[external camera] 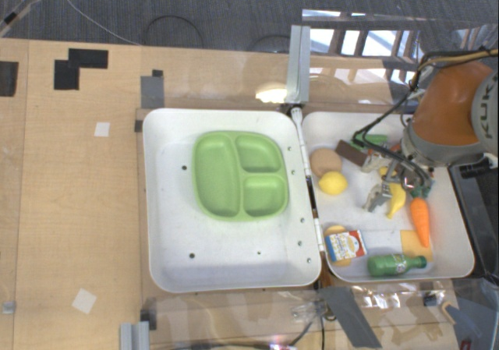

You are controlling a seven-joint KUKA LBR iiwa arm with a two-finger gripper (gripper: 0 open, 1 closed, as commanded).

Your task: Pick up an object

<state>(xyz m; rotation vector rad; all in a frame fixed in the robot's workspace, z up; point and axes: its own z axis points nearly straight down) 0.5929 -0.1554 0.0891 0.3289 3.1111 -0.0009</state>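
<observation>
The gripper [379, 199] is seen over the R bin [460, 263], approx. mid-bin, below the arm [448, 114], which comes in from the R. Whether it is released, clenched or grasping sth. cannot be told.

A banana [398, 200] lies just beside it on the R, and a carrot [421, 220] is found next to that, tip toward the near wall. A lemon [333, 183] and a brown potato [325, 160] are set touching, near the bin's L wall, w/ a dark brown bar [351, 153] just R of the potato. A green item [374, 140] is partly hidden under the arm's cables.

Along the near side are placed a small carton [345, 245], a green bottle [396, 264] on its side and a yellow wedge [413, 243].

The L bin [171, 263] is occupied by a green divided plate [238, 175], 3 compartments.

A coloured picture label is carried by the carton; text too small to be read. No writing can be made out on the bottle.
</observation>
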